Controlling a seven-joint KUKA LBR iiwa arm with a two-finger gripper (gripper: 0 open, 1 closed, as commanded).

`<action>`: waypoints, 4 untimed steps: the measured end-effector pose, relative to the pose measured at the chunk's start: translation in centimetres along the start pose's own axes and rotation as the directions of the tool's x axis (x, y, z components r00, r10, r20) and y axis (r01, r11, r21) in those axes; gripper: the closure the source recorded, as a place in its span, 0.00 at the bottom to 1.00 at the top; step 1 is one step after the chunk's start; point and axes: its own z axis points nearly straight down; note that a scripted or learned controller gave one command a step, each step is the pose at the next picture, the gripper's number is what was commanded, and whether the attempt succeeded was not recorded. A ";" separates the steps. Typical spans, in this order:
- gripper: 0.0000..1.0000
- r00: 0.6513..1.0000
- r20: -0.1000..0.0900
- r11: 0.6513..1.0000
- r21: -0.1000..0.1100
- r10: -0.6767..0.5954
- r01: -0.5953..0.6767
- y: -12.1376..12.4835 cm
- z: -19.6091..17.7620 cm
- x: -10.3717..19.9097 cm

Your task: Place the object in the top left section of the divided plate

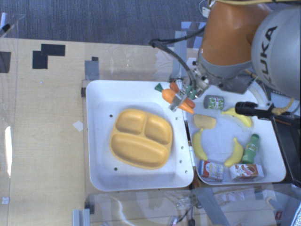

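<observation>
The yellow divided plate lies in the left bin, with two small sections at its far side and one long section at the near side. Its top left section holds nothing. An orange toy carrot with a green top sits between the fingers of my gripper, which is shut on it. The carrot hangs over the left bin's far right corner, close to the wall between the bins and up and to the right of the plate. The arm's wrist covers part of the carrot.
The right bin holds a green can, a pale yellow piece, three bananas, a green bottle and two small cartons. Free white floor surrounds the plate.
</observation>
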 end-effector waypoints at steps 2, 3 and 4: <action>1.00 0.999 -0.001 0.999 0.001 -0.041 0.041 1.3 8.7 -1.9; 1.00 0.932 0.003 0.932 -0.002 -0.361 0.361 8.0 3.6 -5.6; 1.00 0.870 -0.003 0.870 0.001 -0.493 0.493 2.5 11.5 -3.2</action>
